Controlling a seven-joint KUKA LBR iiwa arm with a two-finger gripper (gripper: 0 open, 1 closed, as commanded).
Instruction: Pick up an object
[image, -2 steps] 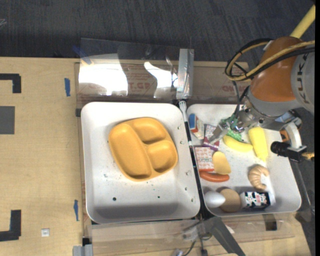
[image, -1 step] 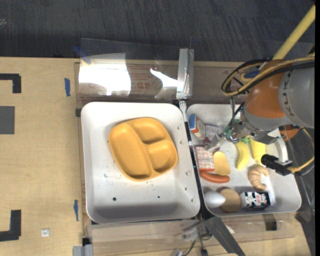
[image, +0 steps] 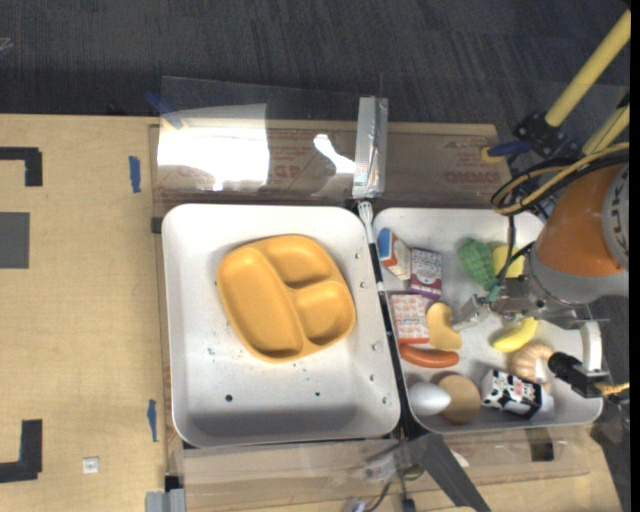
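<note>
We saw a grey arm (image: 580, 275) with a broad orange band (image: 588, 232) above its wrist, black and yellow cables (image: 540, 185) looping beside it, metal fittings below.

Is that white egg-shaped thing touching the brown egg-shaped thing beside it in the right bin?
Touching. The camera view shows the white egg pressed against the brown egg with no bin floor visible between them.

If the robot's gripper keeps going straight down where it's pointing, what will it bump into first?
Probably the yellow banana toy. The gripper hangs over the right bin, close to the banana toy and a green toy. Depth is hard to judge from above, so it might reach the bin floor between them instead.
</note>
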